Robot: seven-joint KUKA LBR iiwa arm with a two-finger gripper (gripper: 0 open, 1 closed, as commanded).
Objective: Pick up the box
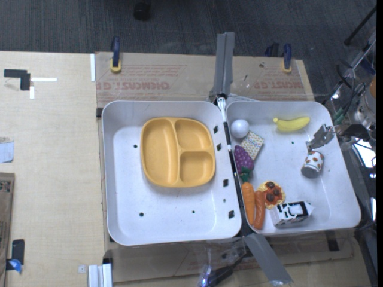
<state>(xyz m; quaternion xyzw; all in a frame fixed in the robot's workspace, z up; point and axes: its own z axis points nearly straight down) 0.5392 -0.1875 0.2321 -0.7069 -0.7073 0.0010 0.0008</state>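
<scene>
Box [292, 212], small white carton, lies in right bin [335, 184] front corner, touching pizza toy [270, 194]. Tool [321, 136] hovers well apart above can [312, 164]; its state: cannot tell. Risk: descent snags can, or pizza crowds grasp.

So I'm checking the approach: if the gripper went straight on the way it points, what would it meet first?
Probably the can, lying just below-left of the gripper; depth is unclear. The box lies further on.
</scene>
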